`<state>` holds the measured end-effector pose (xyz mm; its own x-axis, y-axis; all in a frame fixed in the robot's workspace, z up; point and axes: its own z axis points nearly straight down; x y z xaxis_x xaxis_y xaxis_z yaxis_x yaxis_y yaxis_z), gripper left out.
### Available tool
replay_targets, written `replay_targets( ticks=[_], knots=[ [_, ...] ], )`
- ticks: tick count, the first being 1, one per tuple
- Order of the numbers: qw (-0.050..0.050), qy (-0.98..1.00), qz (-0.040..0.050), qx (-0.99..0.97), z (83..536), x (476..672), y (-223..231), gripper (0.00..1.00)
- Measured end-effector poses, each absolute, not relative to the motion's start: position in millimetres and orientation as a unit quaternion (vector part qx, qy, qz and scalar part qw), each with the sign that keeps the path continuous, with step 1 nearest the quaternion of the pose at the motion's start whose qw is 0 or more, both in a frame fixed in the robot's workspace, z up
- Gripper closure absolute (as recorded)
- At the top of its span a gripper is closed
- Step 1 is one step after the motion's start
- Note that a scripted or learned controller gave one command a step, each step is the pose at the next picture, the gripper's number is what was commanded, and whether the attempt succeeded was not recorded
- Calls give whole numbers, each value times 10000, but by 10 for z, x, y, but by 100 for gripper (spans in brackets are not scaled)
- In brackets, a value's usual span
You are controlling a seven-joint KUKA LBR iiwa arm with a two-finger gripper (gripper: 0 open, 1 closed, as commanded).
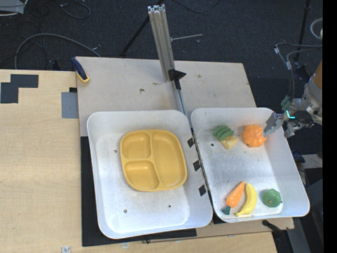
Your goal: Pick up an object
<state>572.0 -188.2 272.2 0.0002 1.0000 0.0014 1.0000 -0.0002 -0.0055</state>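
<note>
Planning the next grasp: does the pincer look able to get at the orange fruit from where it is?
Probably yes. The pincer sits just right of the orange fruit, with nothing between them; the green-and-yellow toy lies on the far side.

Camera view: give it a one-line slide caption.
Gripper poised beside the orange in the right bin; yellow divided plate in the left bin.

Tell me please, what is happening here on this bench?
A robot arm reaches in from the right, and its gripper is at the right bin's far edge, beside an orange fruit. Nothing is visibly held. That bin also holds a green-and-yellow piece, a carrot, a banana and a green fruit. The left bin holds a yellow divided plate.
</note>
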Motion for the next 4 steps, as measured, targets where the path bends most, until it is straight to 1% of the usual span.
replay_targets(
  ticks=[1,2,3,4],
  knots=[
    [12,-7071,7,-7071,2735,5727,-1883,0],
    [31,-7069,21,-7073,2190,5770,-1968,0],
    [30,-7074,15,-7069,1679,5814,-1887,0],
    [26,-7073,17,-7069,1240,5805,-1918,0]
  ],
)
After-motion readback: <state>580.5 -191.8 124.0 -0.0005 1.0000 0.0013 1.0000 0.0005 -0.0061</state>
